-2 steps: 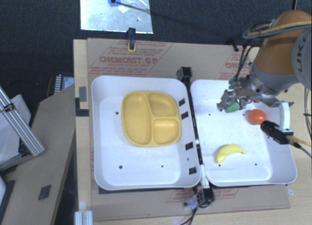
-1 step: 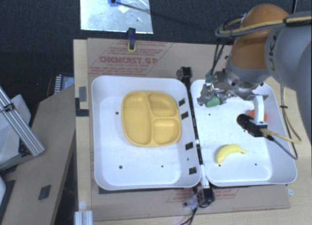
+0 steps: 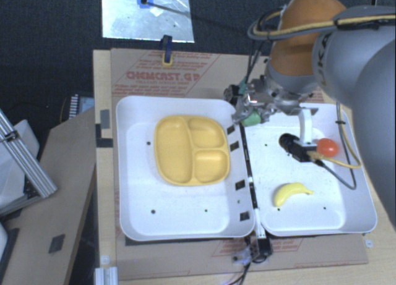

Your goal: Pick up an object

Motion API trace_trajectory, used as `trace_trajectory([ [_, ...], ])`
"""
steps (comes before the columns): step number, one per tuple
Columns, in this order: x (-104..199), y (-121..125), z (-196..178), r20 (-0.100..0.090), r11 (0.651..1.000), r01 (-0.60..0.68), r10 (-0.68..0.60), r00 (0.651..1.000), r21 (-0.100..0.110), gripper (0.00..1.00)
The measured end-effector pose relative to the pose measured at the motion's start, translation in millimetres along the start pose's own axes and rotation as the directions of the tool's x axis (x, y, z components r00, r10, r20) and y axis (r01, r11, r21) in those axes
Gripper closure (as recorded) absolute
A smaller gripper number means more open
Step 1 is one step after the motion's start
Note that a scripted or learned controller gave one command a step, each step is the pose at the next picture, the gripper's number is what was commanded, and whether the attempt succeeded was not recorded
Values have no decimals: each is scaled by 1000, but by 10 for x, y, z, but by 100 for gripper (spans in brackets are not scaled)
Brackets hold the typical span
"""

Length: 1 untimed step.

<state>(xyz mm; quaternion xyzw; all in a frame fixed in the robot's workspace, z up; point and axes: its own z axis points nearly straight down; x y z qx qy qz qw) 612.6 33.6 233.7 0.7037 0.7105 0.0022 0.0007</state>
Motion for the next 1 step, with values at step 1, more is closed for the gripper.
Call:
trace_trajectory([
  [1,612,135,61,0,1000,0,0,1000,1,100],
])
